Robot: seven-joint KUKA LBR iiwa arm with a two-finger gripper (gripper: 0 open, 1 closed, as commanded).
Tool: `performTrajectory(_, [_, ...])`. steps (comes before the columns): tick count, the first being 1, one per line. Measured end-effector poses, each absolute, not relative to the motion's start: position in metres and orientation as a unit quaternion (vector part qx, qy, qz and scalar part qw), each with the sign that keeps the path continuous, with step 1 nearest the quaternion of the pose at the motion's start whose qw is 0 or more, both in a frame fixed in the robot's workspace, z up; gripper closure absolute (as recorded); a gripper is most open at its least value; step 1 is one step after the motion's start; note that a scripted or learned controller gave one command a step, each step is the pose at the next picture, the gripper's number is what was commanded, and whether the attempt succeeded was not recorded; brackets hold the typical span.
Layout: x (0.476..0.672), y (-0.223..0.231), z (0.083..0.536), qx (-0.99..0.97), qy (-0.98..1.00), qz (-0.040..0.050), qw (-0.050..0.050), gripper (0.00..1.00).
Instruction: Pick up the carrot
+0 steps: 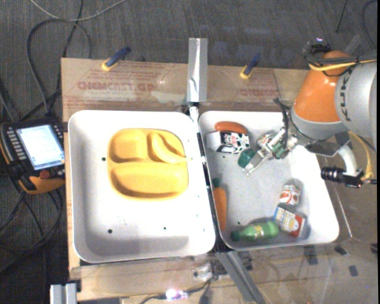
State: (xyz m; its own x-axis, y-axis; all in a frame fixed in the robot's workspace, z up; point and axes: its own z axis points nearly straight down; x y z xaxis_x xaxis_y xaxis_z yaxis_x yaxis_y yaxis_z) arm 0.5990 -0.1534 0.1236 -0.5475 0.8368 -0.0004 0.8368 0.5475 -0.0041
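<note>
Carrot lies along the left wall of the right bin, orange, with its green top pointing toward the far end and its tip toward the near edge. It rests on the bin floor, apart from the gripper.

From the camera above the bench, the gripper hangs over the far middle of the right bin, at the end of the grey arm with its orange band, which comes in from the right. Whether it is clenched or released I cannot tell; nothing can be made out in its grasp. A teal piece sits at its tip. Just left of the gripper lies a small black-and-white carton, and touching that on its far side is a red sausage by the far wall.

In the near right part of the same bin a green bottle lies on its side, its neck toward the carrot's tip. Beside it are a red-and-white packet and, a little farther, a small can.

The left bin holds a yellow divided tray near its middle. Left of the bench a handheld control pad rests with its screen lit. Two blue-and-yellow clamps grip the far edge of the board.
</note>
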Motion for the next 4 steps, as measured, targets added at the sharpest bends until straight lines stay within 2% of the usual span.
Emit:
performTrajectory(1, [0.658,-0.129,0.093,-0.502,-0.865,0.0045,0.000,0.00])
performTrajectory(2, [0.620,-0.122,0.090,-0.233,-0.972,0.0023,-0.009,0.00])
performTrajectory(3, [0.663,-0.182,0.089,0.030,-1.000,-0.0005,-0.002,0.00])
performTrajectory(4, [0.671,-0.096,0.090,0.166,-0.986,0.0021,-0.001,0.00])
